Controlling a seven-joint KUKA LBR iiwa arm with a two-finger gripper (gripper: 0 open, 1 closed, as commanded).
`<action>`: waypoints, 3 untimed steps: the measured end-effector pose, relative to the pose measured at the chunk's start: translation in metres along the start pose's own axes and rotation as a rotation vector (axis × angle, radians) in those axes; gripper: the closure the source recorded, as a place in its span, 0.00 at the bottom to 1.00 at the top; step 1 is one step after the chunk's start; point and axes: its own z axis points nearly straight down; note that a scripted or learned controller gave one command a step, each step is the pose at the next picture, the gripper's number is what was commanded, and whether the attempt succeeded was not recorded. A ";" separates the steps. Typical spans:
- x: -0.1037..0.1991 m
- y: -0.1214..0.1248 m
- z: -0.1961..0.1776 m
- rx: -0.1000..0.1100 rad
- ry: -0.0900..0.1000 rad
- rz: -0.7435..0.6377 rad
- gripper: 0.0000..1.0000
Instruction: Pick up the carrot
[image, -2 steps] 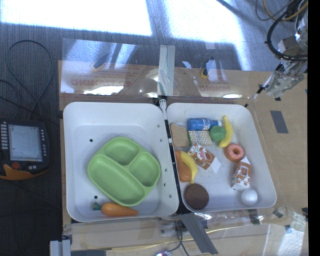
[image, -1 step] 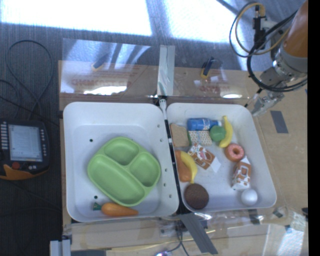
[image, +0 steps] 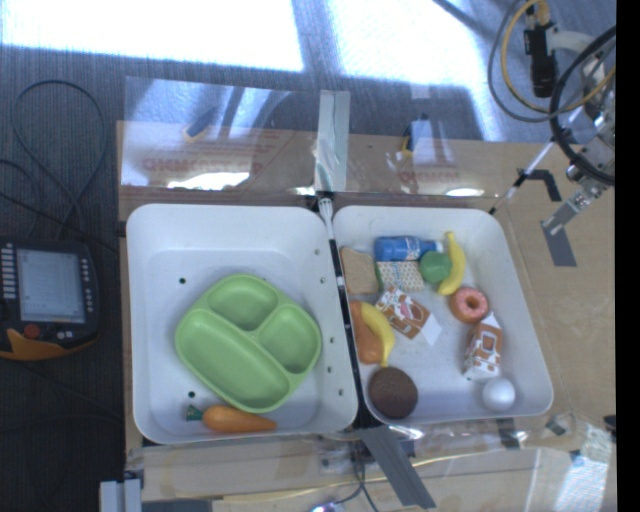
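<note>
The carrot (image: 232, 420) lies on its side at the lower left of the frame, on the floor of the left bin (image: 150, 300), just below the green divided plate (image: 250, 342), its leafy end toward the frame's left. It is near the bin's bottom wall and apart from any part of the arm.

The gripper (image: 562, 228) sits at the upper right of the frame, outside the right bin (image: 525, 330) and above the bare bench (image: 585, 330); whether it is apart or together cannot be told at this angle, and nothing shows in it.

In the right bin, a blue can (image: 403, 247) lies at the top, with a cracker-like block (image: 398, 273) under it, a green ball (image: 435, 267) and a banana (image: 456, 262) beside them. A pink-iced doughnut (image: 468, 303) lies right of centre, a small printed carton (image: 483, 352) below it, and a white ball (image: 498, 393) at the lower right. A brown round object (image: 393, 391) sits at the bottom. Printing on the packets is too small to read.

A teach pendant (image: 45, 297) rests at the left edge; its screen text is unreadable.
</note>
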 end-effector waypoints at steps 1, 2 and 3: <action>0.003 -0.065 0.122 -0.008 -0.014 -0.412 1.00; 0.039 -0.044 0.093 -0.002 -0.003 -0.675 1.00; 0.039 -0.046 -0.048 0.005 0.007 -0.788 1.00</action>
